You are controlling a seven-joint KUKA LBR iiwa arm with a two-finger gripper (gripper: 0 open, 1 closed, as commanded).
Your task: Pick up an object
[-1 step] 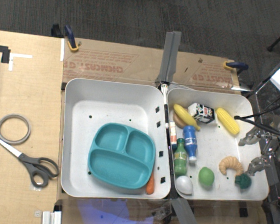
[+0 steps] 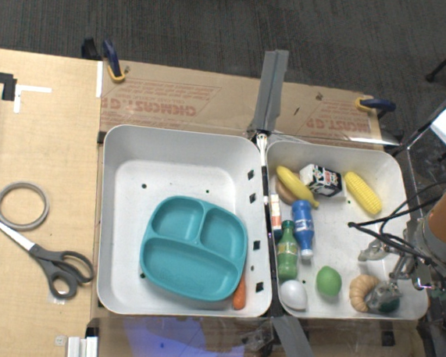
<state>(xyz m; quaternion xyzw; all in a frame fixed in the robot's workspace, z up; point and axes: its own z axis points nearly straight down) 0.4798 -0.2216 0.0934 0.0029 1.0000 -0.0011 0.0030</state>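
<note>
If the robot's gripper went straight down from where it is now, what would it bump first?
Probably the croissant or the dark thing beside it. The gripper hangs just above them in the right bin's near corner, but depth is hard to judge from one view.

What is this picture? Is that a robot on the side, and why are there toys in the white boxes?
Yes, that is a robot arm, reaching in from the right. Its metal gripper hangs over the right white bin; I can't tell if it holds anything. One camera looks down from above. That bin holds pretend food: a yellow banana, a yellow corn cob, a blue bottle, a green bottle, a green ball, a white egg and a tan croissant. The left white bin holds a teal divided plate. Grey scissors and a tape roll lie on the bench. The robot's job is picking one thing up.
</note>
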